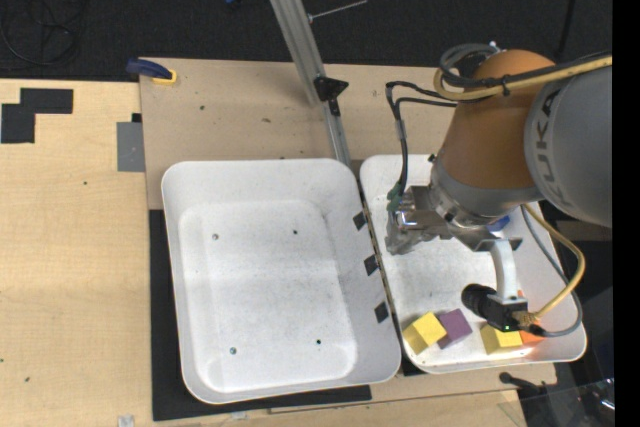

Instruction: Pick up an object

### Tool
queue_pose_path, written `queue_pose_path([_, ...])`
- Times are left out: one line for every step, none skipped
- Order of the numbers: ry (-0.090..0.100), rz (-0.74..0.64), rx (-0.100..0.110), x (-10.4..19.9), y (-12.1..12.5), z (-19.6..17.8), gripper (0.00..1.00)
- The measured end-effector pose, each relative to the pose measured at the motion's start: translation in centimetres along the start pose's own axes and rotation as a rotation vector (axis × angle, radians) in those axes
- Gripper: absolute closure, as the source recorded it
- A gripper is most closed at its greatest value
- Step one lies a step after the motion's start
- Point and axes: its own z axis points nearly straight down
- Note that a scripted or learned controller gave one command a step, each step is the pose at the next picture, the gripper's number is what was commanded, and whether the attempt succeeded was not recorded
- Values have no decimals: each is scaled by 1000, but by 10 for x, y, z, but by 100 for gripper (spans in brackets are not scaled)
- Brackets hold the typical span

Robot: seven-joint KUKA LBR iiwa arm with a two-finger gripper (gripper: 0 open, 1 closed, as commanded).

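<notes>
White, faintly speckled left bin [190,195]; white right bin [378,177]. Yellow block [424,332] beside purple block [455,324]; second yellow block [499,339]. Grey arm [575,145] with orange band [490,130]. Tan wooden bench [230,110]; silver aluminium rail [290,10].
</notes>
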Motion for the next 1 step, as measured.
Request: queue_pose_path([-1,0,0,48,12,0,100])
